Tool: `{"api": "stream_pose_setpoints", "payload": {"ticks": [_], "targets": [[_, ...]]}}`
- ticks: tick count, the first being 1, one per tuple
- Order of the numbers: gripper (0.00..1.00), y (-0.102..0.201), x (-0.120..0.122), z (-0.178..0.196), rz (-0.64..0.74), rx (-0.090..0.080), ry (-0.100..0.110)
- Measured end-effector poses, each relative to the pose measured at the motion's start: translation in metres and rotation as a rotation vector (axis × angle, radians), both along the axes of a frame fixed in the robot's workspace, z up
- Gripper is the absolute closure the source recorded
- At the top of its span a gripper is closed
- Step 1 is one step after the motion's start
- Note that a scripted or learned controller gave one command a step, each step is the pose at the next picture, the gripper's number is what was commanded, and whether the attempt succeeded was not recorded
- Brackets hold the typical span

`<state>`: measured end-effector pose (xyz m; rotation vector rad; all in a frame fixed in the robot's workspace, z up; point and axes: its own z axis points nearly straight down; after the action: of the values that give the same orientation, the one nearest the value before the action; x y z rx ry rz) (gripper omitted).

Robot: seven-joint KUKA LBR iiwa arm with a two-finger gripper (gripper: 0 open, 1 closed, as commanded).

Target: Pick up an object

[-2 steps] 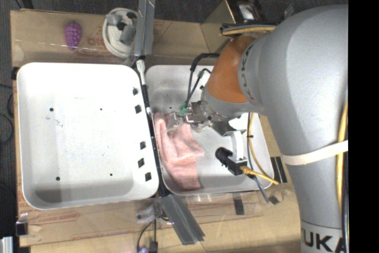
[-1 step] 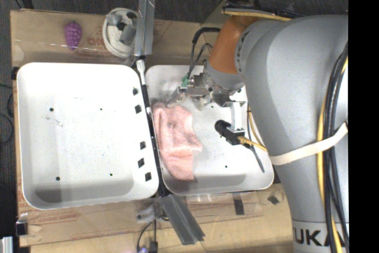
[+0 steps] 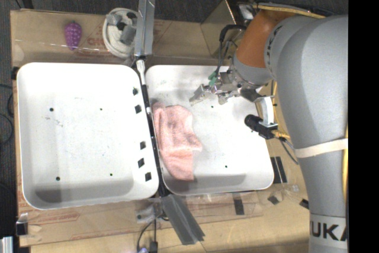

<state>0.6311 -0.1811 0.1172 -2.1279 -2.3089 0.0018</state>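
Looming closest to my camera, the grey arm (image 3: 314,109) reaches in from the right. Left to right: a crumpled pink cloth (image 3: 176,140) lies along the right-hand white bin's (image 3: 260,170) left wall, long axis near-to-far; my jaws (image 3: 207,90), apparently spread and grasping nothing, hover above-right of it.

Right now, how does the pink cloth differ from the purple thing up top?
The pink cloth lies inside the right bin, against its left wall; the purple object sits outside both bins, on the bench above the left bin. The cloth is pale pink, crumpled and much larger; the purple object is small, dark and oval. The end effector touches neither.
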Motion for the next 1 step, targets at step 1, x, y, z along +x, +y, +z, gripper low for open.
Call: {"api": "stream_pose_setpoints", "payload": {"ticks": [1], "targets": [[0.00,0.0347,-0.0471,0.0049,0.066,0.001,0.002]]}}
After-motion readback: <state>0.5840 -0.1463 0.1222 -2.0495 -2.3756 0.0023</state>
